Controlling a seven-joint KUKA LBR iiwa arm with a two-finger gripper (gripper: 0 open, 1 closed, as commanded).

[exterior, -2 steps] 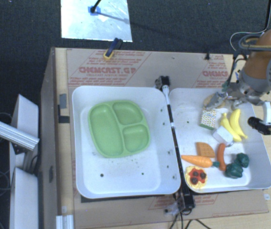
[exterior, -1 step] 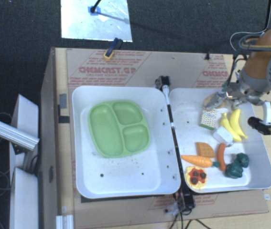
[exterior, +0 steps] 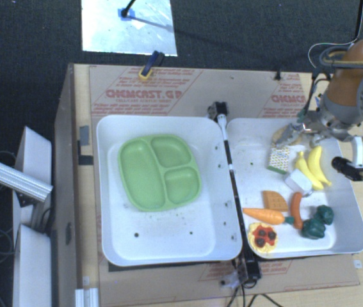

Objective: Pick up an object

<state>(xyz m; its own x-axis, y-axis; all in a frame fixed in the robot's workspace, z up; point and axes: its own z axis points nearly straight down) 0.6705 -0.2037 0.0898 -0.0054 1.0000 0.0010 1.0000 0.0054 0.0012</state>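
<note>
Cardboard-lined bench [exterior: 168, 85], two white bins [exterior: 168, 245]

green tray [exterior: 160, 172], yellow bananas [exterior: 313, 166], orange carrot [exterior: 264, 215]

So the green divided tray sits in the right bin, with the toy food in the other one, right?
Not quite. The camera view shows the green divided tray in the left bin. The toy food, such as the bananas and the carrot, lies in the right bin, where the gripper hangs.
</note>
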